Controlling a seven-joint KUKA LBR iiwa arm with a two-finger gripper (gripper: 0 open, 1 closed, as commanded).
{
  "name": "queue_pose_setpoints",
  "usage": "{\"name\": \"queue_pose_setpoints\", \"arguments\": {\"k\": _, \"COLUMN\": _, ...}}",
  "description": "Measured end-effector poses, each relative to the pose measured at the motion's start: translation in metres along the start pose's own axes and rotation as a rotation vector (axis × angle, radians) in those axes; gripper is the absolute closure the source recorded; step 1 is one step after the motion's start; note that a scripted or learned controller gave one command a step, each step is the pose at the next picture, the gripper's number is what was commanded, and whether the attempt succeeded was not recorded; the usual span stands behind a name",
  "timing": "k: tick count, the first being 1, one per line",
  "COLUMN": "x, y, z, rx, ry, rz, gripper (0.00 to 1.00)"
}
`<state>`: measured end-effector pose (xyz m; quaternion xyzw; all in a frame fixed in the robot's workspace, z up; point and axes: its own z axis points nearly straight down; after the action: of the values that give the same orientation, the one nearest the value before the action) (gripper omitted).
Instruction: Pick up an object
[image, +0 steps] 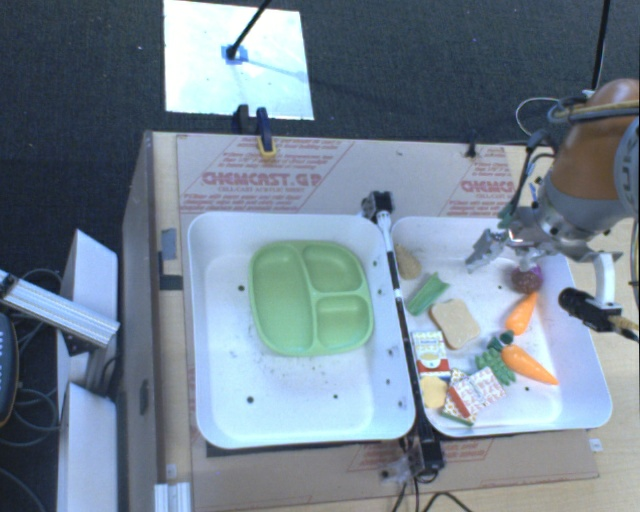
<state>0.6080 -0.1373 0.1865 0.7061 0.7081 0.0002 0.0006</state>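
We see two shallow white bins side by side on the tabletop (300, 165), which is covered by a brown sheet printed with red lettering. The left bin (225, 400) carries a green divided plate (310, 297), lying flat near its middle, with a scatter of dark specks on the bin floor around it. A black rod (395, 300) runs along the seam between the two bins.

The right bin (585, 390) carries the small things. A tan round piece (408, 263) lies at its left edge, just beside the rod. Next to it a green pod (428, 293) lies at a slant, and a slice of toast (457, 322) sits just below that. Further toward the near edge there is a small printed carton (430, 351), a yellow piece (433, 392) and a red and white packet (472, 392), all crowded together. A carrot (522, 363) with green leaves lies to their right, and a second orange piece (521, 312) lies above it. A dark purple thing (528, 278) sits just above that orange piece, close under the arm.

The arm (590, 170) reaches in from the right, over the far right part of this bin. Its hand (505, 246) hangs above the bin floor, next to the purple thing. We cannot tell how far it is open, and we see nothing held in it.
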Motion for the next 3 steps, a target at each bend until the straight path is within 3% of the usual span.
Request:
{"name": "queue_pose_setpoints", "arguments": {"k": 1, "x": -0.043, "y": 0.003, "z": 0.085, "rx": -0.005, "ry": 0.002, "rz": -0.003, "gripper": 0.00}}
{"name": "queue_pose_setpoints", "arguments": {"k": 2, "x": -0.068, "y": 0.062, "z": 0.100, "rx": -0.001, "ry": 0.002, "rz": -0.001, "gripper": 0.00}}
{"name": "queue_pose_setpoints", "arguments": {"k": 3, "x": -0.069, "y": 0.063, "z": 0.090, "rx": -0.006, "ry": -0.002, "rz": -0.005, "gripper": 1.00}}
